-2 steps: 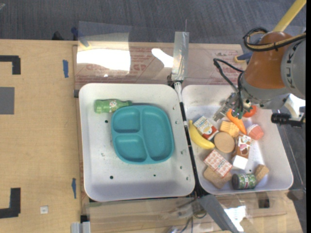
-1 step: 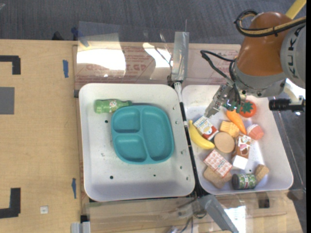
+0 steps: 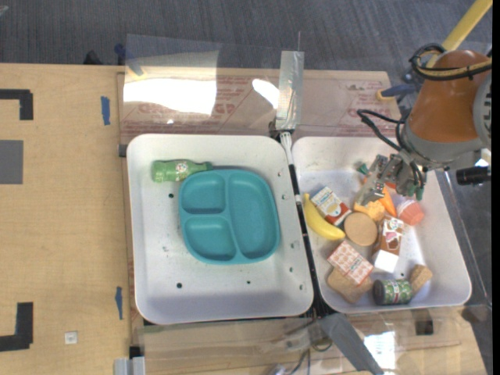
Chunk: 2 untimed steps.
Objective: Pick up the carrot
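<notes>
hovering low over the right bin (image 3: 453,287), the gripper (image 3: 393,180) sits beside the carrot (image 3: 375,208); grip state unclear; lift not yet done

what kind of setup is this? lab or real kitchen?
Likely a lab pick-and-place bench, not a kitchen: two white bins on a taped cardboard-covered top, toy food such as a banana heaped in one, and a teal tray in the other.

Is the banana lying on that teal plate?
No. The banana lies in the right bin; the teal divided plate sits in the left.
</notes>
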Available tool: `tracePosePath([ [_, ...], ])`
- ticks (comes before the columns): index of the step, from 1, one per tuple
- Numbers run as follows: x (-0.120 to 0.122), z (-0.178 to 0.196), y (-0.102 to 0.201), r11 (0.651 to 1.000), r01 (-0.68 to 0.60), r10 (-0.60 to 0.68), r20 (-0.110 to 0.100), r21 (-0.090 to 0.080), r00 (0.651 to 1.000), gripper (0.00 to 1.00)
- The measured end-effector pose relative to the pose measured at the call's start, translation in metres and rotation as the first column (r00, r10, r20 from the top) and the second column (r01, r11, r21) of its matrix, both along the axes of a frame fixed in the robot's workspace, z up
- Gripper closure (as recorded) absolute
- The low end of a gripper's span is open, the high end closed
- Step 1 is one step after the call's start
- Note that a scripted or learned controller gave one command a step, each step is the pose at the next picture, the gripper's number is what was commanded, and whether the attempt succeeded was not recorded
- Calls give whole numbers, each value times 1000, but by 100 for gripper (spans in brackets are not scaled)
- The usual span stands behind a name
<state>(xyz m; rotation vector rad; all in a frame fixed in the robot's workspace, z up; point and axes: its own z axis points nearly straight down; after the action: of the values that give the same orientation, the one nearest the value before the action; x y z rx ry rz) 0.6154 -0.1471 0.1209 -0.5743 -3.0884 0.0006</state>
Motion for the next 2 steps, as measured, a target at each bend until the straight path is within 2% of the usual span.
tracePosePath([
  [1,10,92,88,978,-209,209,16,-2,978,100],
  [2,10,-17,35,927,-376,376,12,-5,927,100],
])
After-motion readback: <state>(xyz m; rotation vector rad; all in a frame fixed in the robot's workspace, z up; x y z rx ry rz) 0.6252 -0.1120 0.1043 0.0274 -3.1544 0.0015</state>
